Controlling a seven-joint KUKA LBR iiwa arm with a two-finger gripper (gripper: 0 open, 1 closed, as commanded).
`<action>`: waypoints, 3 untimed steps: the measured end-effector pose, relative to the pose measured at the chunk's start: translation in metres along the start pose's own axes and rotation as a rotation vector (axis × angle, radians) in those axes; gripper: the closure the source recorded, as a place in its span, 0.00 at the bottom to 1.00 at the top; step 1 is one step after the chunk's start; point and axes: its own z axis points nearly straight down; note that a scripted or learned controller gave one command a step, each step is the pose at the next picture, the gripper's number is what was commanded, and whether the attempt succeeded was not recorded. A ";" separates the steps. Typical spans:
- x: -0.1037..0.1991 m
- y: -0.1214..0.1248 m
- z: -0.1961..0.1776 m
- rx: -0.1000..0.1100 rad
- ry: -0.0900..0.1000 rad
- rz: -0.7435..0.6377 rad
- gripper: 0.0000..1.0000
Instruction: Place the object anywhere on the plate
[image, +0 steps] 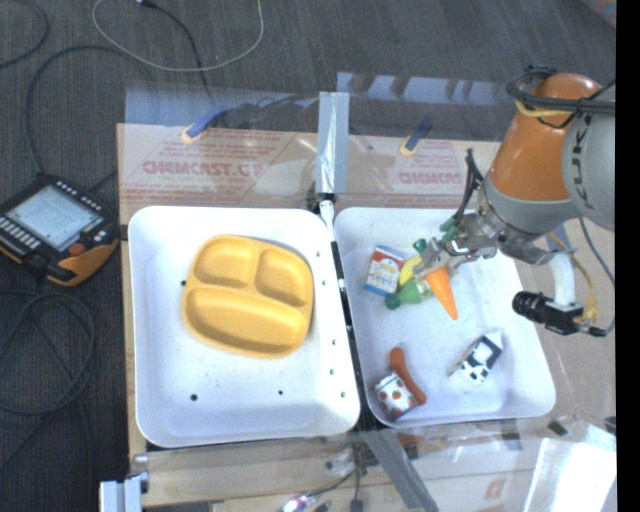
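Note:
A yellow plate (250, 295) with three compartments lies in the left bin (170, 400), and nothing rests on it. The right bin (520, 395) holds the loose toys. My gripper (441, 256) reaches down from the orange-banded wrist (540, 140) over the back of that bin. It is directly above an orange carrot (446, 295) and a green and yellow toy (408, 292), at or near their tops. Its tips blend into these toys, so I cannot make out any grip.
A small white, blue and orange carton (382, 272) stands left of the green toy. A red-brown sausage (404, 370), a small round can (393, 398) and a black-and-white piece (480, 360) lie toward the right bin's front. A teach pendant (55, 228) sits off the bench at left.

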 end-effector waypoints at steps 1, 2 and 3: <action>0.051 0.029 0.036 0.000 0.003 -0.171 1.00; 0.131 0.039 0.036 -0.001 0.005 -0.245 1.00; 0.131 0.039 0.036 -0.001 0.005 -0.245 0.00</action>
